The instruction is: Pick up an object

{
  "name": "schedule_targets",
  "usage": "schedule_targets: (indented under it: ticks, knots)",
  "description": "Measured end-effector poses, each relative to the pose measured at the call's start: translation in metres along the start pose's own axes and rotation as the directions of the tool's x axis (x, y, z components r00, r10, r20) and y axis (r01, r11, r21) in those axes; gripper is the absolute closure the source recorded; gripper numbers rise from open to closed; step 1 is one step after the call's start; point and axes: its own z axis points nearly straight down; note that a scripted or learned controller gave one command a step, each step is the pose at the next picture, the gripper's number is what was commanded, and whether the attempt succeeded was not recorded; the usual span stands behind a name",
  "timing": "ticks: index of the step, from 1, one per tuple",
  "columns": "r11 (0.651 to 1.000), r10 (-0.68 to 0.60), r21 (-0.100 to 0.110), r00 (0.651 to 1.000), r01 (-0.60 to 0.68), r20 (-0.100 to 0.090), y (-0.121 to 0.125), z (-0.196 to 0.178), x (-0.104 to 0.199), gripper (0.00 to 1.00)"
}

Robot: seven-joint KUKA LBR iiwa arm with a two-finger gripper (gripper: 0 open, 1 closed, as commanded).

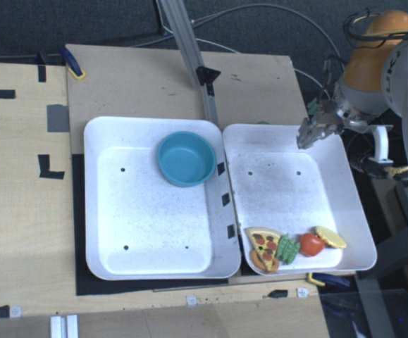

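Along the front edge of the right bin (330,189) lie a pizza slice (262,248), a green leafy piece (287,248), a red tomato (311,244) and a yellow piece (330,237), close together. A blue bowl (185,158) sits upright at the back of the left bin (112,210). My gripper (308,139) hangs over the back right corner of the right bin, far from the food pieces, with nothing visible between its fingers.
A slanted metal pole (189,44) with a black clamp crosses the back of the bench down to the gap between the bins. Cables run behind the bins. The arm's orange band (380,44) sits at the upper right.
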Motion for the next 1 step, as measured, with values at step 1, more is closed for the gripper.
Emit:
schedule_targets:
  ticks: [1]
  knots:
    - [1.000,0.000,-0.001,1.000,0.000,0.000,0.0026,-0.0495,-0.0094,1.00]
